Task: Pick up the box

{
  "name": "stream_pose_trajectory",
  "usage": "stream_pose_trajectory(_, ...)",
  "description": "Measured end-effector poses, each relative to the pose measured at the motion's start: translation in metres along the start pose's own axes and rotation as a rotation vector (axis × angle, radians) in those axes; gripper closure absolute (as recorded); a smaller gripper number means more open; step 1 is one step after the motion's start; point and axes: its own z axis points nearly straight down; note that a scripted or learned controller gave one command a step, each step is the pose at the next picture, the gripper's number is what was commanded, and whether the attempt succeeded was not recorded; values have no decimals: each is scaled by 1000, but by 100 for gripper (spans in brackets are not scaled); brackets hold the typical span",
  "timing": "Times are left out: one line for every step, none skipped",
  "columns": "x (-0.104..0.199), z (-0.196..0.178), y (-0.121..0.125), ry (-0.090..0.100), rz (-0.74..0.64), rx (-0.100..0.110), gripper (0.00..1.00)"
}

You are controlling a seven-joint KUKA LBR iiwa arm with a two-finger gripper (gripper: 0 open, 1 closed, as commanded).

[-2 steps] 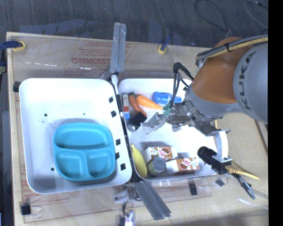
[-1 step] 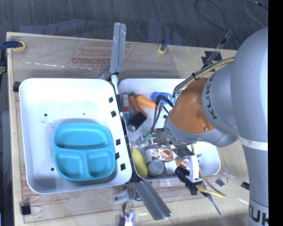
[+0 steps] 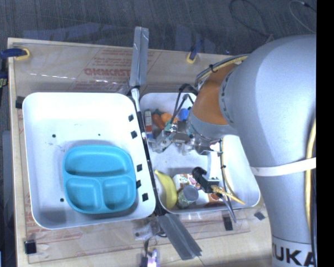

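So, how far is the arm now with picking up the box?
Done: the arm has reached into the right bin. In hand: the gripper is low at the bin's far left end, among small items. No box can be seen between its fingers, so no grasp is confirmed. Left: grasp and lift. The left bin holds a blue tray.

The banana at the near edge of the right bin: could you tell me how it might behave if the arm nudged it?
The banana is curved, so it would probably pivot or rock rather than slide straight. It lies against the bin's left wall, which likely limits travel that way. Its skin looks smooth; the fingers might slip.
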Motion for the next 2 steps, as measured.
stream_pose_trajectory(3,-8,-1,3,-9,8,100)
stream_pose_trajectory(10,-8,-24,4,268,17,100)
